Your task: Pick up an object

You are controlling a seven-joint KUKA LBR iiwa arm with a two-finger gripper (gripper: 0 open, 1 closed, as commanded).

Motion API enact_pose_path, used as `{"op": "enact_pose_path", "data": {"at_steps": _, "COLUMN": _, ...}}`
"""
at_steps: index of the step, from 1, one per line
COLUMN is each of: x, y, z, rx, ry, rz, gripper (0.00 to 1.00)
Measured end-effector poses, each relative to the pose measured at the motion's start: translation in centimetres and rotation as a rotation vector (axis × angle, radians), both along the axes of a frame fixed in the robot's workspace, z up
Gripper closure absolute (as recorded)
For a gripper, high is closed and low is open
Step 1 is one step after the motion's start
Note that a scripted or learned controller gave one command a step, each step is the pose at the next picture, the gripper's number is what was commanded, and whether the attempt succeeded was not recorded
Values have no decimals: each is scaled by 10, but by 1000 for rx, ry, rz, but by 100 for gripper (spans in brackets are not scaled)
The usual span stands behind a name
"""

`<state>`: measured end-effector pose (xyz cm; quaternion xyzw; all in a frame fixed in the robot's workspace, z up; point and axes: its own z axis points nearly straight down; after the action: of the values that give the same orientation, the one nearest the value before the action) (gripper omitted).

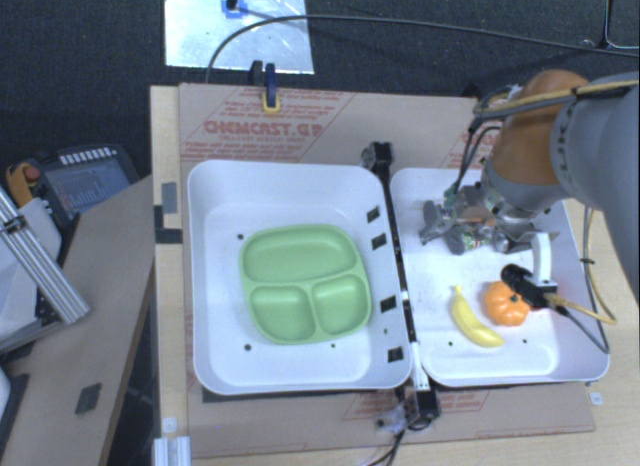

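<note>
The yellow banana (474, 321) lies near the right bin's (570, 359) front edge, apart from my fingers (462, 232); their state I cannot tell.

Arm (590, 139): one, grey, entered from the right edge and bent downward at a slant. Orange band (535, 129): seen above the wrist, facing left. Wrist: pointed down and leftward. Claw (455, 226): held low, cabling was looped beside it. Finger state: not resolved, obscured by claw body.
</note>
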<state>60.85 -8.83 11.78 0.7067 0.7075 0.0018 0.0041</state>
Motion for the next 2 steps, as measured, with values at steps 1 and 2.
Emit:
{"op": "enact_pose_path", "data": {"at_steps": 1, "x": 3, "y": -1, "z": 15, "rx": -3, "ry": -10, "rz": 0, "gripper": 100}}
{"op": "enact_pose_path", "data": {"at_steps": 2, "x": 14, "y": 2, "z": 74, "rx": 2, "ry": 1, "rz": 3, "gripper": 100}}
